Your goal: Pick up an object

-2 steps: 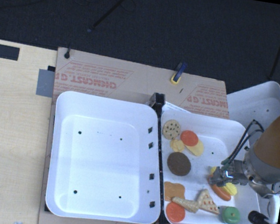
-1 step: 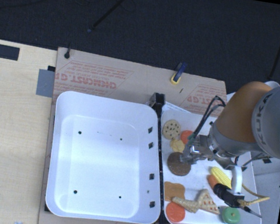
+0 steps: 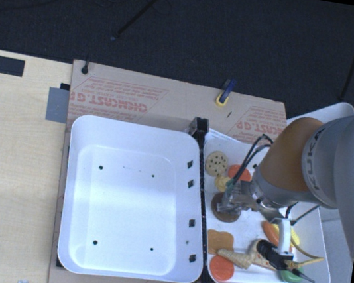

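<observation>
Camera view, gripper (image 3: pixel 227 203) low over brown disc (image 3: pixel 225 212) (finger state unclear), cracker (image 3: pixel 216 162), orange slice (image 3: pixel 221 268) nearby

Smooth, glossy white plastic for both bins (image 3: pixel 87 156). Matt brown cardboard (image 3: pixel 137 97) beneath, printed in red. Pale wood-grain bench (image 3: pixel 3 175), matt. Dark, rough carpet-like floor (image 3: pixel 183 24) behind. Arm (image 3: pixel 335 157) in smooth grey metal or plastic with a satin orange band (image 3: pixel 289 156). Toy foods (image 3: pixel 260 245) of smooth, slightly shiny plastic.
</observation>
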You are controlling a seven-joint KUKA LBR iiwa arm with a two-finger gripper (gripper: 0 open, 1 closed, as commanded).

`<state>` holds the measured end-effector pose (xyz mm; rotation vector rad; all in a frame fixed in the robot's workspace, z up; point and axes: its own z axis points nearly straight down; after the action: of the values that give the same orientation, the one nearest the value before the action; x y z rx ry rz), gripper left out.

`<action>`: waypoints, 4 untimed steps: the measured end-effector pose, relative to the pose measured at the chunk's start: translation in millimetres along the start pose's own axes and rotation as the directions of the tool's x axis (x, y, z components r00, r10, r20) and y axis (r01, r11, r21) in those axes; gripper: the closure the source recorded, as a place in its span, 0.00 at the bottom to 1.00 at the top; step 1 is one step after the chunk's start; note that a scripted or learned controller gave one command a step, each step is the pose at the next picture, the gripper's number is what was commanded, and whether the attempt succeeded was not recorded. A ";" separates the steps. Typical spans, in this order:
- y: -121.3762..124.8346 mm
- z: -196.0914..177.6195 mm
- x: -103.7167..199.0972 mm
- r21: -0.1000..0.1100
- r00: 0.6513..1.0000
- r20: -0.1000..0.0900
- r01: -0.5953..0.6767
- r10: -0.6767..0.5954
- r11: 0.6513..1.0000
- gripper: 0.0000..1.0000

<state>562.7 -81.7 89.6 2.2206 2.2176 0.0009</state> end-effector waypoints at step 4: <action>-87.5 -97.6 13.8 0.009 1.000 -0.003 -0.001 0.001 1.000 1.00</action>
<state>475.0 -67.6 186.9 2.2277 2.2224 -0.0048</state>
